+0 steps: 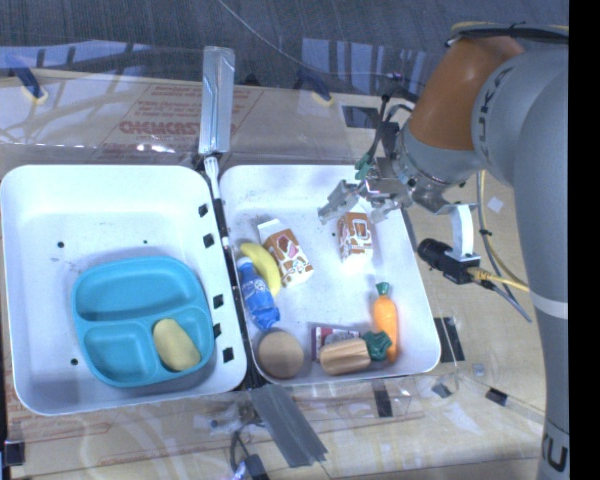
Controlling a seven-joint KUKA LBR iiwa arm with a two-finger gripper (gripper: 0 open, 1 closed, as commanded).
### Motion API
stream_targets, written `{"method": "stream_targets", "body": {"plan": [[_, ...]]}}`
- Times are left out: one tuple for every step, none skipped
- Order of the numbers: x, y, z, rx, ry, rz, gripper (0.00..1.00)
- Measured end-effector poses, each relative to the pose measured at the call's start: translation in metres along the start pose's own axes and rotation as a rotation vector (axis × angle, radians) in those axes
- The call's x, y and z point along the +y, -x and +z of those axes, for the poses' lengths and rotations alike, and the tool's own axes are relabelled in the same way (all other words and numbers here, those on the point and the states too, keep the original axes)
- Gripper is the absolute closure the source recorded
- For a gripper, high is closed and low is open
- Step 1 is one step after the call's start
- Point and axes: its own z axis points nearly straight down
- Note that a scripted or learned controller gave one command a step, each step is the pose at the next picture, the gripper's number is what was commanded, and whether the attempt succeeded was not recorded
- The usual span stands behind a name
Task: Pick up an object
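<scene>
Gripper (357,200) of mine hangs over the right bin (310,183), fingers spread apart above a small brown-and-white carton (354,236) lying near the bin's far right side, nothing clamped.

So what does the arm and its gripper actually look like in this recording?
The arm is bulky, rounded and grey, with a wide orange band above the wrist and part of dark lettering on the grey shell. The gripper is a small metallic silver assembly with thin fingers. A black cable runs along the wrist, and a black connector with a yellow lead sits beside the bin.
</scene>
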Motion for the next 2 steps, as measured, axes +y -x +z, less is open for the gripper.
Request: {"method": "stream_targets", "body": {"plan": [[0.011,0.024,0.096,-0.007,0.030,0.042,0.00],[0.032,0.006,0.104,-0.008,0.030,0.050,0.00]]}}
